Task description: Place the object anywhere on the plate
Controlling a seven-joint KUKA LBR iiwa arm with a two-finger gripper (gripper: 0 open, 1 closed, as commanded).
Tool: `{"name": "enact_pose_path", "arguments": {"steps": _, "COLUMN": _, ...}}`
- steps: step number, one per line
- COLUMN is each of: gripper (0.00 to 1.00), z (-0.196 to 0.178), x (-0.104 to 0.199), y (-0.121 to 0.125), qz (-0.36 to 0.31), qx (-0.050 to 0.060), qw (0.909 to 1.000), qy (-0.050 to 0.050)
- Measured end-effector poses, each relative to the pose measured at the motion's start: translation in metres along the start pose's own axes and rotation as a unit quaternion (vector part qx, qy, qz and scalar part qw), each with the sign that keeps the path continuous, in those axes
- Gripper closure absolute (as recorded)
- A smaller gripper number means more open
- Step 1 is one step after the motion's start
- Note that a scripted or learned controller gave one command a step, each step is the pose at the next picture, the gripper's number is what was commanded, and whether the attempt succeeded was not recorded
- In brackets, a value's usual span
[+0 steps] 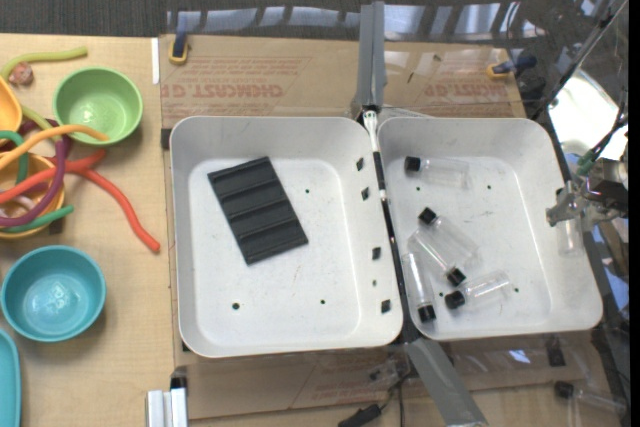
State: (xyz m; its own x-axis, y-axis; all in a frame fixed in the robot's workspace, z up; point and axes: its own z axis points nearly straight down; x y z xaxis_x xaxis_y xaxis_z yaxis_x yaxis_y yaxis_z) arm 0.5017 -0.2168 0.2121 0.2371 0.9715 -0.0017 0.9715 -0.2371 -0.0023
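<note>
The dark ribbed plate (257,209) lies in the left bin (190,245). Clear black-capped tubes (444,248) lie scattered in the right bin (540,305), well left of the hand (572,206) at that bin's right rim.

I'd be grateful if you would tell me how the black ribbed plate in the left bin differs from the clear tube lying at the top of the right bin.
The ribbed plate is black and opaque; the clear tube is see-through with only a black cap. The plate is a flat, broad rectangle, the tube a slim cylinder. The plate lies alone in the left bin, while the tube shares the right bin with other tubes. Both lie flat on a white bin floor.
</note>
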Motion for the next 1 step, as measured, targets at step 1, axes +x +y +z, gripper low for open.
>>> {"name": "enact_pose_path", "arguments": {"steps": 1, "gripper": 1.00, "z": 0.0567, "x": 0.0230, "y": -0.0310, "qz": -0.071, "qx": 0.001, "qw": 0.9975, "qy": 0.001}}
